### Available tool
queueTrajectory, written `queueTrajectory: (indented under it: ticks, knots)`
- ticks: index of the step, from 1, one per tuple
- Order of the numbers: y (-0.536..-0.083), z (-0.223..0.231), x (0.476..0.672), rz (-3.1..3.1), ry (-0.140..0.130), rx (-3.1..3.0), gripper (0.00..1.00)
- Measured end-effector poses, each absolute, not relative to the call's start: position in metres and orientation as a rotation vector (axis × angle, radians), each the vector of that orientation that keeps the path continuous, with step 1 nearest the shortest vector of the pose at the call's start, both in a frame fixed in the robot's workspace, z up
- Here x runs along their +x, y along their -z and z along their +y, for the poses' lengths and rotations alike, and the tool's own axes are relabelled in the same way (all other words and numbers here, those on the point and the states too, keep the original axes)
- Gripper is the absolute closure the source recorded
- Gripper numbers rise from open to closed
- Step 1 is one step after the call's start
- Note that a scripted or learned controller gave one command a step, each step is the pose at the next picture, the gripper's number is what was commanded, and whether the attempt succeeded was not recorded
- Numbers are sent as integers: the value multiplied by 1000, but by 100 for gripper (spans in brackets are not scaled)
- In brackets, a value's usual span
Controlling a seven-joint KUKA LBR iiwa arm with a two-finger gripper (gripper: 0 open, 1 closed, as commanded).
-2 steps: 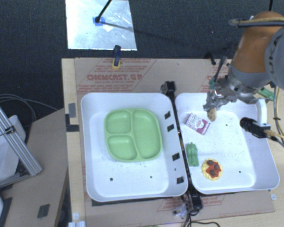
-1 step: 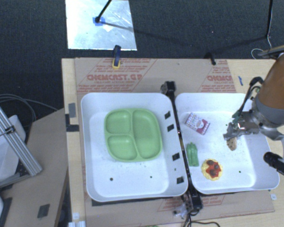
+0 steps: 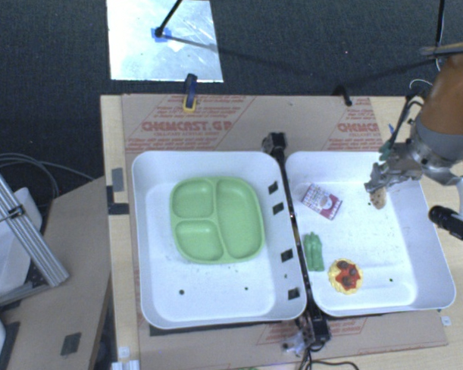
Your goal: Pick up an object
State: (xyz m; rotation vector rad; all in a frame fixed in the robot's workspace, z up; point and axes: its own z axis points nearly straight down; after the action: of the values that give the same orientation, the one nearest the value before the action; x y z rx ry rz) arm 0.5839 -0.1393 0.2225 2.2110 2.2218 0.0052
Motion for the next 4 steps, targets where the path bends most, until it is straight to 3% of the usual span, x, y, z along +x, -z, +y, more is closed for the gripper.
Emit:
queueTrajectory:
  ticks: [1,2,3,4]
  knots:
    - [-224,-79,616,2232,-8,2208,100]
    - [-224,-84,615,2225,-2,2215,0]
    - [-147,-96,566,2225,8,2228,0]
    - [-82,-192,598,2214,2,2224,0]
